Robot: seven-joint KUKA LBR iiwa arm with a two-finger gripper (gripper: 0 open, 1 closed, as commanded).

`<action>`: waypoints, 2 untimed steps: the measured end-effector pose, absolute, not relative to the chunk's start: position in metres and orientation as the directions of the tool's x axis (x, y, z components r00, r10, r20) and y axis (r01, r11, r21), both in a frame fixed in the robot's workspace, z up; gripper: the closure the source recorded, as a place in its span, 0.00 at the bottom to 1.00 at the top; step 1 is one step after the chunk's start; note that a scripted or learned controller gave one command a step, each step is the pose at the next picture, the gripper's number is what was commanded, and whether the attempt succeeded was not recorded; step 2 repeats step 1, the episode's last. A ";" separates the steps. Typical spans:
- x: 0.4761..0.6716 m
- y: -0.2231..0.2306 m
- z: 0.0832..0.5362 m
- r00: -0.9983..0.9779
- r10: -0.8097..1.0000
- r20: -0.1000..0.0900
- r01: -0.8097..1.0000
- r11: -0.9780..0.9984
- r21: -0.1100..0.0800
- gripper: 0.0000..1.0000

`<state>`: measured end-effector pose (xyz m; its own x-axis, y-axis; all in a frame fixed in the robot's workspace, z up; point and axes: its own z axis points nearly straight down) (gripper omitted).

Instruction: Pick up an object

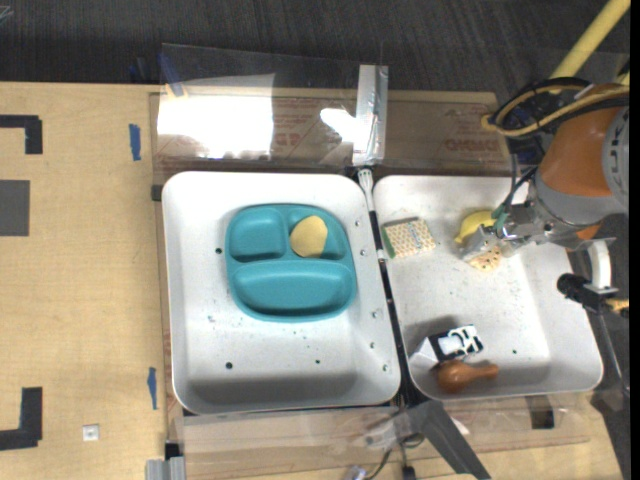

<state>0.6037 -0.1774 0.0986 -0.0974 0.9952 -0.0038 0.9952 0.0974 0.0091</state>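
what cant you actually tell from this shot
- Pincer: too small in the camera view to tell open or shut, or whether it touches the yellow object.
- Arm: cut off by the right edge.
- Black-and-white item: print too small to read.

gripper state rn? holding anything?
Gripper: low in the right bin, by the yellow banana-shaped toy and the speckled cracker piece. Open or shut: cannot be told, and no held object is visible.
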 end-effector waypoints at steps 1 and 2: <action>0.592 -0.107 0.199 -0.272 0.962 -0.003 0.962 0.272 0.009 1.00; 0.592 -0.107 0.199 -0.272 0.962 -0.003 0.962 0.272 0.009 1.00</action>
